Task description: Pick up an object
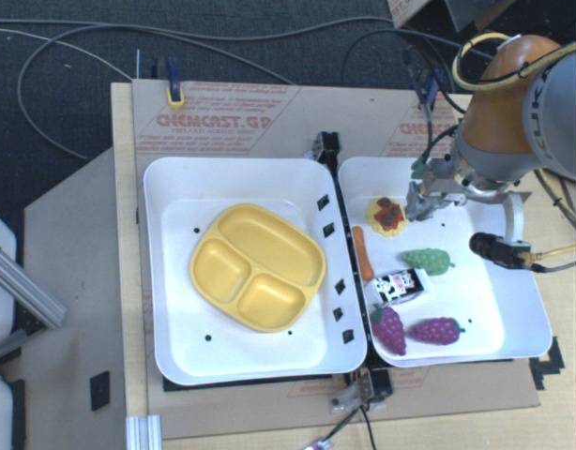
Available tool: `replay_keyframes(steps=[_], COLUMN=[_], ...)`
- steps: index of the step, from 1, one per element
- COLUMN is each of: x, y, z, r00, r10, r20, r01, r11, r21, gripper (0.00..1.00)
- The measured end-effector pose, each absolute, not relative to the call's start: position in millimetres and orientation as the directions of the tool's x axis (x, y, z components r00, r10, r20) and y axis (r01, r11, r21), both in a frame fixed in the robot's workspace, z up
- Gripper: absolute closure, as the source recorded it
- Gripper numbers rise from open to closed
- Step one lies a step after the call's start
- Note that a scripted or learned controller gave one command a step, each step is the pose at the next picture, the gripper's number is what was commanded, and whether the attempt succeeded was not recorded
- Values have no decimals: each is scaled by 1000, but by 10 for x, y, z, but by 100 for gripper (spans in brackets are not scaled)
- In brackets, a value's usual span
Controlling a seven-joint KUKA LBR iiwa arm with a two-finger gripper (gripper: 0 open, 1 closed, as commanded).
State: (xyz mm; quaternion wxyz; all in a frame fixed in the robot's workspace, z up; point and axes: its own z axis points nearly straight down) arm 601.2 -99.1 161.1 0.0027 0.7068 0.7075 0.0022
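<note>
While the tool [417, 204] hangs over the right bin [513, 326], just right of the yellow-and-red toy food [386, 216], I can't tell its state. Orange carrot [362, 252], green piece [427, 261], black-and-white carton [399, 286] and two purple grape bunches [412, 330] lie nearby; yellow divided plate [258, 266] sits in the left bin [166, 279]. Counter [222, 120] board reads "CHEMCAST GP".
</note>
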Motion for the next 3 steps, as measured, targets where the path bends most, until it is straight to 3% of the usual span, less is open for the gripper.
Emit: replay_keyframes(steps=[2, 3], x=[6041, 5985], y=[-975, -491], z=[2598, 2435], r00=[-1, -4], r10=[1000, 1000], r20=[-1, 2], r01=[1000, 1000], r11=[1, 4], r21=[7, -3], gripper=[100, 100])
